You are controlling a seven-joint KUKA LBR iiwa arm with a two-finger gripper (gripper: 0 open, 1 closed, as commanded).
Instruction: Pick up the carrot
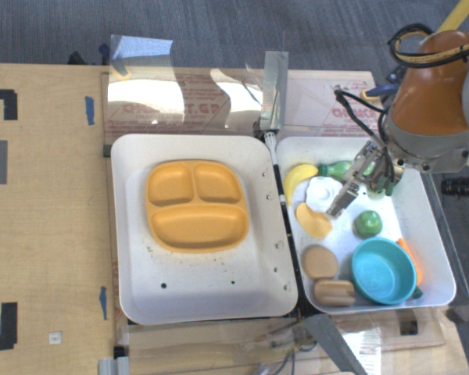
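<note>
The carrot [410, 258] is a thin orange sliver in the right bin [438, 209], lying against the right side of a blue bowl [383, 270] that hides most of it. My gripper [340, 203] reaches down and to the left from the orange-banded wrist [426, 92]. Its tip hangs over a white object [320, 192] in the middle of that bin. That puts it well up and to the left of the carrot, with a green ball [367, 223] and the bowl lying between them. I see nothing held in it.
The right bin also holds a yellow fruit [299, 176], a green item [336, 169], a yellow-orange piece [313, 219] and two brown bread-like pieces [320, 262]. An orange divided plate [195, 205] lies in the left bin [133, 272]. A metal post [273, 92] stands behind the bins.
</note>
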